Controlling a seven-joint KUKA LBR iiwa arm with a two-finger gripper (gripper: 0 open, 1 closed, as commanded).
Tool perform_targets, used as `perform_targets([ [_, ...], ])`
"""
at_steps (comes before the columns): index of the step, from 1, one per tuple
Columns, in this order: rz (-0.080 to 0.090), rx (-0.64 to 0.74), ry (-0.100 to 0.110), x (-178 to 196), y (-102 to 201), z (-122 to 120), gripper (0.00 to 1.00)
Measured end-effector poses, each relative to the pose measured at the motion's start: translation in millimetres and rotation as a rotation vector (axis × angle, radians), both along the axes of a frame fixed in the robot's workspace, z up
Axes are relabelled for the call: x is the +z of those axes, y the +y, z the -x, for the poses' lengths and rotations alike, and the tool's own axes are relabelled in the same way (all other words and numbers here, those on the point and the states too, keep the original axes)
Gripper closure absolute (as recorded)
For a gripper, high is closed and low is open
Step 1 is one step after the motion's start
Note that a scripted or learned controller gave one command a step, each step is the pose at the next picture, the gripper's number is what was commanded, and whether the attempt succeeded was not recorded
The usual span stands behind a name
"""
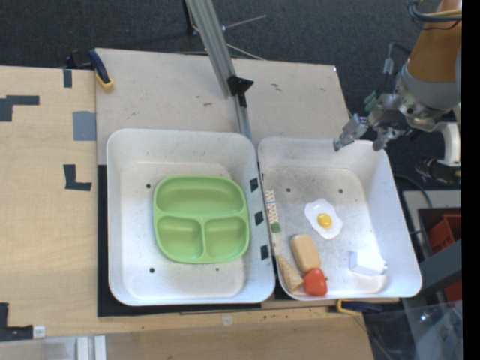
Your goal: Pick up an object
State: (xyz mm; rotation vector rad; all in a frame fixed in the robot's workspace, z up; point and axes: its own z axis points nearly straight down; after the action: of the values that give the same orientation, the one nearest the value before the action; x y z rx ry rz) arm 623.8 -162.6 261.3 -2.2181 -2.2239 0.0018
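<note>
Hovering with hand [361,136] open and holding nothing above the right bin's [390,186] far rim, fried egg [323,220] lying nearer the camera, below-left.

Bins: two shallow white ones side by side, the left bin [120,201] and the right bin [390,201].
Plates: one green divided plate [201,217], with three compartments, in the left bin.
Fried eggs: one toy fried egg [323,220], in the right bin.
Bread rolls: one tan bread roll [304,251], in the right bin.
Tomatoes: one red tomato [316,282], in the right bin.
Pale pieces: one small white object [367,264] near the right bin's front corner; its kind cannot be told.
Clamps: one blue and yellow clamp [100,69] at the bench's back left.
Arms: one, with one gripper [360,136].
</note>
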Motion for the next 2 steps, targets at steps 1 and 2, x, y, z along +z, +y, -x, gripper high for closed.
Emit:
perform_targets([
  [1, 0.0, 0.0, 0.0, 0.0, 0.0, 0.0, 0.0],
  [2, 0.0, 0.0, 0.006, -64.3, 2.6, -2.0, 0.0],
])
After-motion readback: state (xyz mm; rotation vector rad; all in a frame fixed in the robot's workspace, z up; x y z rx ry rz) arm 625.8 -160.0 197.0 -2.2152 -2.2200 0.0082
